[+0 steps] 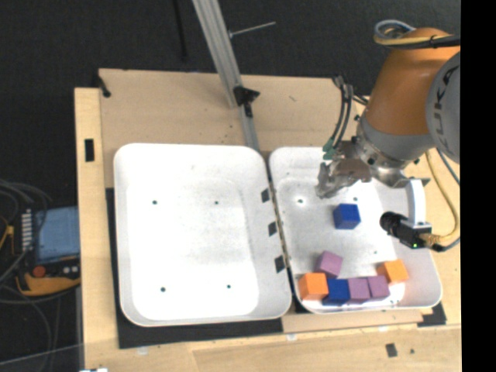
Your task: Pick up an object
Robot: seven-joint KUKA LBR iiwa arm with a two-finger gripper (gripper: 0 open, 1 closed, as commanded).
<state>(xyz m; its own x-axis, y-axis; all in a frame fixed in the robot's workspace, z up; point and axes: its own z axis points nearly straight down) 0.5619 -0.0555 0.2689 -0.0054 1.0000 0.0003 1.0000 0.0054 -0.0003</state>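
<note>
Gripper (330, 187) low over the far half of the right bin (304, 169), reaching in from the right on a grey arm with an orange band. Open or closed: cannot be told from this slant. No cube seen in its grasp.

Lone blue cube (346, 215) on the bin floor just nearside of the gripper, apart from everything else, roughly mid-bin.

Along the near wall of the same bin, a huddle of other cubes:
- orange cube (314, 285) at the left end, close to the near left corner;
- second blue cube (338, 292) right beside it, seemingly touching;
- purple cube (330, 263) just behind those two, tilted a little;
- two further purple cubes side by side, one (359, 289) next to the second blue cube, the other (378, 287) to its right;
- second orange cube (394, 270) at the right end, slightly farther back than the row.

Left bin (194, 223) alongside, touching the right bin at the middle edge, with only a few small dark dots on its floor.

Both bins on a pale wooden bench (155, 103). Slanted metal pole (221, 45) rising from the far side of the bench, between the two bins. Off the bench at far left, a blue box (58, 235) among dark cables.
</note>
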